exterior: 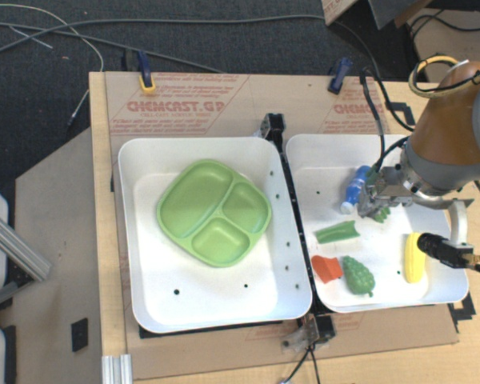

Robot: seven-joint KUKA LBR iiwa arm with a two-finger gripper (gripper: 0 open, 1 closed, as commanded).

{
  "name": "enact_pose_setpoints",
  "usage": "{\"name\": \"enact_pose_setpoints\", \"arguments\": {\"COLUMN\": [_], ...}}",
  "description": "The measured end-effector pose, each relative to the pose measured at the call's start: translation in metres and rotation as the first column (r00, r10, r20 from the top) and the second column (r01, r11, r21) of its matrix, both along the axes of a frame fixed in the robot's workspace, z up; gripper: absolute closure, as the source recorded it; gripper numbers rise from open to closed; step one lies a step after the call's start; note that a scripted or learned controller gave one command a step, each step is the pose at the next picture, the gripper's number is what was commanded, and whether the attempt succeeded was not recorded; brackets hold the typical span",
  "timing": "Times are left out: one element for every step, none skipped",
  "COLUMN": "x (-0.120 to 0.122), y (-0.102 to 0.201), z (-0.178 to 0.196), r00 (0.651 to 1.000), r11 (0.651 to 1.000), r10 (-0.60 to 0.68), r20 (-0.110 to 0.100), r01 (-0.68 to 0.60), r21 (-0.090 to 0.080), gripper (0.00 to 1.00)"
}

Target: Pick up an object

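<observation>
My gripper (374,204) reaches down into the right bin (320,154) from the right, its tip just right of a blue and white bottle (354,189) that lies near the bin's middle. Below the gripper lies a green pepper-like piece (337,231). Nearer the front edge are a red-orange block (327,268) and a green broccoli toy (358,276). A yellow banana (414,257) lies at the right side of the bin. The grey arm with its orange band (448,126) covers the bin's far right corner.
The left bin (144,294) holds a light green divided plate (214,212). A black clamp (273,126) sits at the back between the bins, and another fitting (314,328) at the front. Cables (368,94) run over the cardboard behind the right bin.
</observation>
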State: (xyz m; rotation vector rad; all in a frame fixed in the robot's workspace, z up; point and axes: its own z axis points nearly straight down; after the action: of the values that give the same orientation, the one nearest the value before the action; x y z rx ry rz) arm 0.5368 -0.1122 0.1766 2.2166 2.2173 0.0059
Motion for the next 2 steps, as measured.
{"name": "enact_pose_setpoints", "arguments": {"x": [-0.001,0.0], "y": [-0.01,-0.01], "z": [0.051,0.07], "r00": [1.0,1.0], "r11": [1.0,1.0], "r10": [0.0,0.001], "r20": [0.0,-0.004], "r01": [0.0,-0.001], "r21": [0.0,0.001], "gripper": [1.0,1.0]}}
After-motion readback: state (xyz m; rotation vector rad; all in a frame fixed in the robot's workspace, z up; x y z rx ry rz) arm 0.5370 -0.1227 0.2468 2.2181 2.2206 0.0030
